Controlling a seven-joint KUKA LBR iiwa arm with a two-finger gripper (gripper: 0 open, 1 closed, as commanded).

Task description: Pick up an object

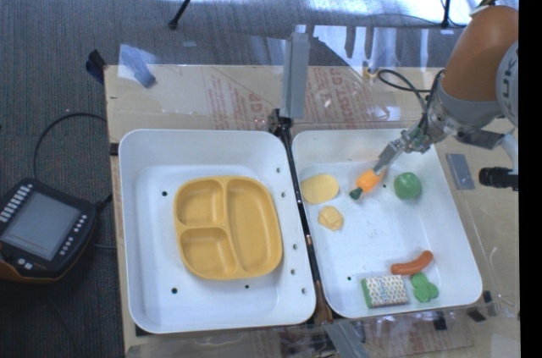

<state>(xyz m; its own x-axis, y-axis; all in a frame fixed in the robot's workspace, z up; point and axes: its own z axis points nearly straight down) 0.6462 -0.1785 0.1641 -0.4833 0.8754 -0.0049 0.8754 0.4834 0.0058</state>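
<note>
White plastic, two bins on the surface [203, 98]: the left bin [144, 179] carries a yellow divided plate [227, 227], the right bin [449, 242] the loose toys. To do this pick well, I judge the descent should settle squarely over the toy carrot [367, 181] and close across its body, keeping off the green ball [407, 185] just beside it. The end effector [391, 155] hangs right at the carrot's upper end, seemingly touching; whether it is spread or pinching, I cannot tell.
</note>
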